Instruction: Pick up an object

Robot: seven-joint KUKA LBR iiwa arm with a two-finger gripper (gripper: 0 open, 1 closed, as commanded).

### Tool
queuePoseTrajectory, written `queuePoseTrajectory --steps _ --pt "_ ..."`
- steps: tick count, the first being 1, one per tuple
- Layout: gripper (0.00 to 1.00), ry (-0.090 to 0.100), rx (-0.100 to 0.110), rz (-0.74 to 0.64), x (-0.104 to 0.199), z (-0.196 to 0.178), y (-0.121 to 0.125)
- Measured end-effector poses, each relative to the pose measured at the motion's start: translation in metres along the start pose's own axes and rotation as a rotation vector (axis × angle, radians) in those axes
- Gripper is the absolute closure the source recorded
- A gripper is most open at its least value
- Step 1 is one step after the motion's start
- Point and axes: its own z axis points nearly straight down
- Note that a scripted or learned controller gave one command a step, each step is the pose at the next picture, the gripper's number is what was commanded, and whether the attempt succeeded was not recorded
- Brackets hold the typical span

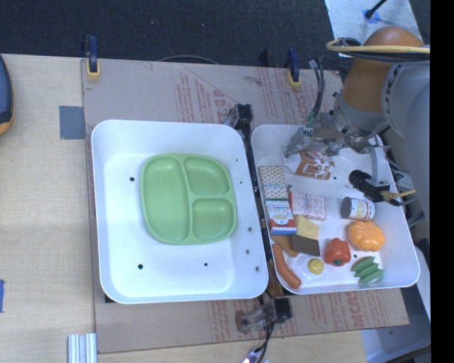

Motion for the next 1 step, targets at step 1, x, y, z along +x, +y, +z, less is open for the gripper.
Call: queuePoseTrajectory --steps 1 --pt "0.00 0.001 -0.001 0.000 -0.0016 0.0001 0.0003"
